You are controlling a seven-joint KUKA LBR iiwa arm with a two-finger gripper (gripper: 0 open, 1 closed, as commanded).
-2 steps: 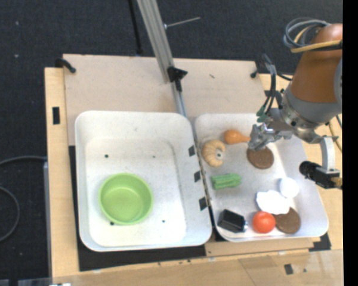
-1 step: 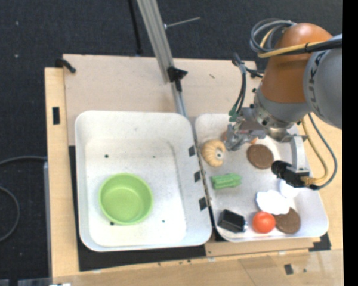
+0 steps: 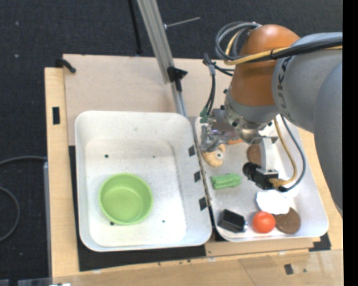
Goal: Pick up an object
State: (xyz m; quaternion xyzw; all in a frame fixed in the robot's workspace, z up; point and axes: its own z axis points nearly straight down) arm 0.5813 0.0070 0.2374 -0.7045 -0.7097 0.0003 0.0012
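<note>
Overhead, you see the big grey arm with its orange band (image 3: 264,52) reaching in from the right and hanging over the right shallow white bin (image 3: 318,210). Next in size is the left shallow white bin (image 3: 137,130), which holds a round green plastic bowl (image 3: 126,198) near its front left. Your metal two-finger gripper (image 3: 212,140) sits low at the right bin's back left corner, just above a small tan rounded object (image 3: 213,157); you cannot tell how wide it stands or whether it grips anything. Further forward in that bin lie a white crumpled piece (image 3: 274,202), a green block-shaped object (image 3: 226,181), a black boxy object (image 3: 232,220), a brown oval object (image 3: 289,221) and a small red-orange ball (image 3: 263,222), the ball between the black and brown ones.
</note>
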